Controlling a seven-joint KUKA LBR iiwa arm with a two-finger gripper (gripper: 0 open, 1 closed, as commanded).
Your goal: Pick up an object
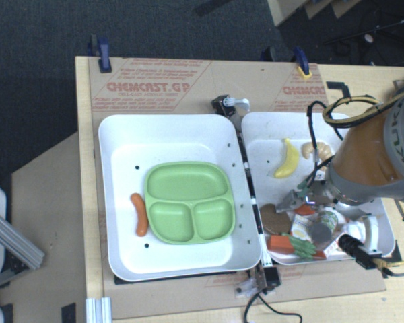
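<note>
My gripper [303, 200] is low in the right bin [262, 130], among a pile of small items near its front. Around it lie a brown round piece [275, 221], a carrot [283, 243] with a green top, and a grey-and-red object [318, 226]. A yellow banana [288, 159] lies further back in the same bin, apart from the gripper. A beige item [316, 150] sits beside the banana. The orange-banded arm [363, 157] covers the bin's right side.
The left bin [118, 147] holds a green three-compartment tray [188, 202] and an orange sausage [141, 214] lying left of it. Black cables [323, 113] loop over the right bin's back edge. A black clip [223, 103] sits between the bins at the back.
</note>
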